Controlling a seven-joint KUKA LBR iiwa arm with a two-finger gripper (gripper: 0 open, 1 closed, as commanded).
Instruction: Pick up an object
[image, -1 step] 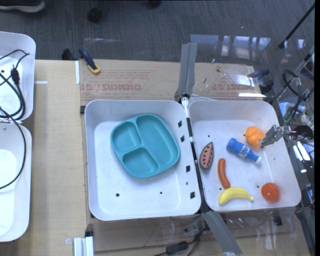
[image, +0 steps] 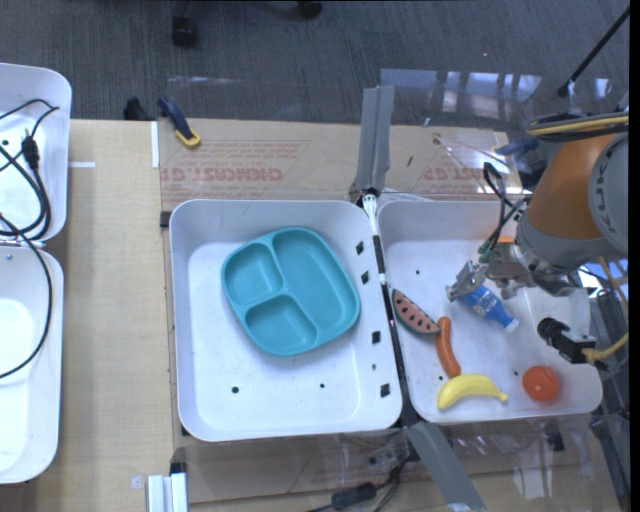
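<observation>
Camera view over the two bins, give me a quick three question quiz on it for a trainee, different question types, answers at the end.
1. True or false: the teal plastic divided plate lies in the left white bin.
2. Which item lies nearest the front wall of the right white bin? A) yellow toy banana B) blue and white tube C) red watermelon slice toy
3. Fill in: the round item in the right bin's front right corner is coloured ____.

Key: 1 true. 2 A. 3 orange, the small orange ball. The gripper sits at the tube; whether it grips it is unclear.
</observation>
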